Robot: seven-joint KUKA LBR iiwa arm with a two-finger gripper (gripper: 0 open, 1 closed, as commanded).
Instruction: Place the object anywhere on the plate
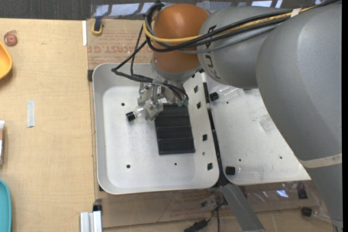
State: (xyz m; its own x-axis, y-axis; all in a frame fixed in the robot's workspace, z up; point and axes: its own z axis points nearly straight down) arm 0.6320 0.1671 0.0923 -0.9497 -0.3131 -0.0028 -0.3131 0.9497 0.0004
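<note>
The arm [261,46] hangs over the left bin [117,171], its gripper [149,103] low beside a black ridged block [175,129] (probably the object, though the wrist hides its top edge). I cannot tell how the hand is set. No plate is evident in either bin. The risk, I judge: closing beside the block, nudging it away and lifting nothing.

The grey arm with its orange band [175,35] reaches over the left shallow white bin [111,165], its metal two-finger gripper [148,107] low inside. Just right of the gripper lies a black ribbed rectangular block [174,130]; the right white bin [255,144] sits beyond.
</note>
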